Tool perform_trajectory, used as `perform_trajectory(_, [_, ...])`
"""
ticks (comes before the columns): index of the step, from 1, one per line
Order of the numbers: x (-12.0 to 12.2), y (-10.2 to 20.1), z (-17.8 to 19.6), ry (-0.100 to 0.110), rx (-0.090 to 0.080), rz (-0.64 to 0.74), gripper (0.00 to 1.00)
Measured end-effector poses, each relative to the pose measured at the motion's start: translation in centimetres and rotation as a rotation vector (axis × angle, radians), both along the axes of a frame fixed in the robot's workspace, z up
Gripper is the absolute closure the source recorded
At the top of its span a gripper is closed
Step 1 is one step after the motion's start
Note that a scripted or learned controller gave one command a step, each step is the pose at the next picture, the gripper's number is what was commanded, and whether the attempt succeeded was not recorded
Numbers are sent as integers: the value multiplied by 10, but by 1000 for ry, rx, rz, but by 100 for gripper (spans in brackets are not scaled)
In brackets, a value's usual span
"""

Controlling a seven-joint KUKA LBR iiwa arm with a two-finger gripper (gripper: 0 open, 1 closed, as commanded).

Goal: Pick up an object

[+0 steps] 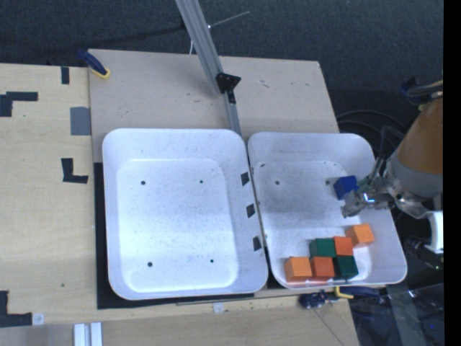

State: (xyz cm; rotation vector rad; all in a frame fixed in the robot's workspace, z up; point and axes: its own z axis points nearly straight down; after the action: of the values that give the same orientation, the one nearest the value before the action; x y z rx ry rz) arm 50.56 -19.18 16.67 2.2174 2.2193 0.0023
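1. The bench (288, 85) carries two shallow white bins side by side: the left bin (115, 193) and the right bin (302, 150), their inner rims touching along the middle.
2. The arm (425, 150) enters from the right edge, grey with an orange section above the wrist, and reaches over the right rim of the right bin.
3. The pincer (358, 202) sits low over the right side of the right bin. Whether it is released or clenched cannot be told; the tips are too small and blurred to read.
4. A blue block (345, 185) lies on the floor of the right bin, just beside the pincer on its upper-left side. Contact between the two cannot be confirmed, and the block is not seen between the tips.
5. A cluster of blocks occupies the near right corner of the right bin: an orange block (297, 268) at the left end, a second orange block (323, 267) touching it, a green block (323, 248) behind, a dark green block (346, 267) to the right, and a small orange block (343, 246) next to the green one.
6. A separate orange block (363, 233) lies tilted near the right wall, between the cluster and the pincer.
7. A grey metal bar (198, 31) runs diagonally from the top edge down to a black clamp (227, 83) above the junction of the bins.
8. A blue and yellow clamp (94, 63) sits at the far left corner of the bench.
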Motion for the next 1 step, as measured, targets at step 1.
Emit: perform_trajectory(1, [-5,-2,44,1,0,0,100])
